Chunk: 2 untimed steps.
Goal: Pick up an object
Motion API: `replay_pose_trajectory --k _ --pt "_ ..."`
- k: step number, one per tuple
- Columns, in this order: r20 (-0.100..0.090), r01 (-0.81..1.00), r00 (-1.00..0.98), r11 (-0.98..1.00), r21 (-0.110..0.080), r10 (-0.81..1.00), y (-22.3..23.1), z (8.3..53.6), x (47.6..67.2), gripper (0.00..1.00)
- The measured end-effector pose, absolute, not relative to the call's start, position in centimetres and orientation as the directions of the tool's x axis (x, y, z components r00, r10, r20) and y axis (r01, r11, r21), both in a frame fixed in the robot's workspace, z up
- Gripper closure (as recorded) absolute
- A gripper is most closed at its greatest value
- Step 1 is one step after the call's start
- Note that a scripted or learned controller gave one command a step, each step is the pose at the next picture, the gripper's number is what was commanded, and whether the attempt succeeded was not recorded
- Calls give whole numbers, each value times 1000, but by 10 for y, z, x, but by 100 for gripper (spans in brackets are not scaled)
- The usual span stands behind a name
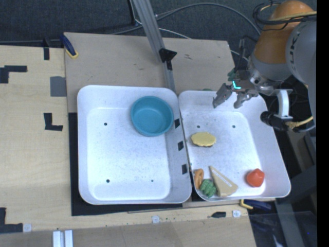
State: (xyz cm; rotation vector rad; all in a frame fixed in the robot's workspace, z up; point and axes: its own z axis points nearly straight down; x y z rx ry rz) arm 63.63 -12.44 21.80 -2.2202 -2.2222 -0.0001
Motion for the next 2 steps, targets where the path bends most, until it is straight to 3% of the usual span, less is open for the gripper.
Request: replay_pose_trajectory --k 1,2 --pt "0 1000 -1 1 0 1000 -124 218 636 0" --pt "0 1000 -1 1 -5 1000 -121 169 644 0"
